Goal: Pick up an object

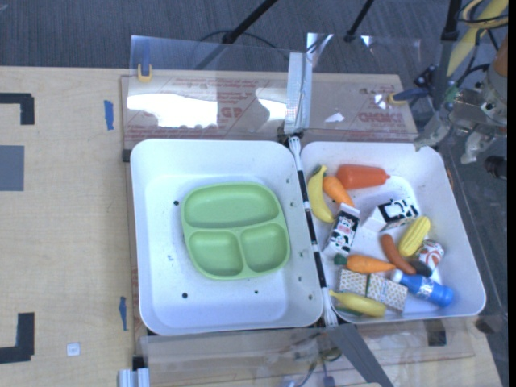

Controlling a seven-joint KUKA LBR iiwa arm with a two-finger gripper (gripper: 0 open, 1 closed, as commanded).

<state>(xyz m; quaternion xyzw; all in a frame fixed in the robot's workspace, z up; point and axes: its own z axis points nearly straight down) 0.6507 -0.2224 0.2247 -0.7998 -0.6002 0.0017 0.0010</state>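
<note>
The hand (pixel 472 123) hangs at the far right, just beyond the back corner of the right bin (pixel 461 216), with nothing visibly in it; it is too blurred and cluttered there to tell how far it is open. My reading is that the pick has not begun: the approach is the step in hand, and the next move calls for swinging inward over the bin and choosing one piece that sits free of its neighbours. Nearest the hand lies a smooth orange carrot (pixel 361 175), long and rounded, with a yellow banana (pixel 319 198) just past it against the divider. Farther from the hand sit a boxy black-and-white milk carton (pixel 344 230), a ridged yellow corn cob (pixel 414 235) and a blue bottle (pixel 429 289), all glossy plastic, crowded and partly touching. Beyond them, in the left bin (pixel 153 216), rests a matte green divided plate (pixel 234 230).
</note>
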